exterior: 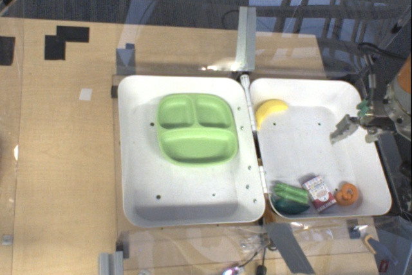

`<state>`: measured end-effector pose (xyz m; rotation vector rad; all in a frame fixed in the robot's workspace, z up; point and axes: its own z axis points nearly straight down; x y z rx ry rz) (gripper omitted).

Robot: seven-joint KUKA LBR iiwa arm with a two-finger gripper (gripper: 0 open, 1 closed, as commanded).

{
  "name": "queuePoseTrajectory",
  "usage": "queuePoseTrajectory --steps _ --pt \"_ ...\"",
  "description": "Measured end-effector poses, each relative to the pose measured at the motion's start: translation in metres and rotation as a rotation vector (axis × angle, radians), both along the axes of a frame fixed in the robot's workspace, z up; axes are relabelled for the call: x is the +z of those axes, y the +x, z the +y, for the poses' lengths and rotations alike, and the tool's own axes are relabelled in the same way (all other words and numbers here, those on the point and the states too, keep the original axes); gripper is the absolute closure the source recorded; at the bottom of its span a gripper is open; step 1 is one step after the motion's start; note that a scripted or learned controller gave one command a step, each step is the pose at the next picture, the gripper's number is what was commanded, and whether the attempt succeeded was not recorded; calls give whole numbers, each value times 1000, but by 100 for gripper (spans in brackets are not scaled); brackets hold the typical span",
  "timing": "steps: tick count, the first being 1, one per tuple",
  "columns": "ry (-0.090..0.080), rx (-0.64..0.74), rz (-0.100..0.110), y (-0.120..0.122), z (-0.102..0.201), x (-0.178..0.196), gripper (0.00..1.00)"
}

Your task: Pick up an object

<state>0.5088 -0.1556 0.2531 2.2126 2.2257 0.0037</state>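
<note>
Your gripper hangs by the right bin's far-right wall; I cannot tell its state. Nearest targets lie along that bin's front wall: orange fruit, small carton. Descend squarely.

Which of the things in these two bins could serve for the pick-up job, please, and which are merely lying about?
For the job:
- gripper, over the right bin
- yellow object, at that bin's left wall
- green object, small carton and orange object, along its near edge

Lying about:
- green divided tray, in the left bin
- bench
</note>
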Motion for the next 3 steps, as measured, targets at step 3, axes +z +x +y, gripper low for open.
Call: queuePoseTrajectory --steps 3 --pt "2 -446 -10 26 -31 -162 0"
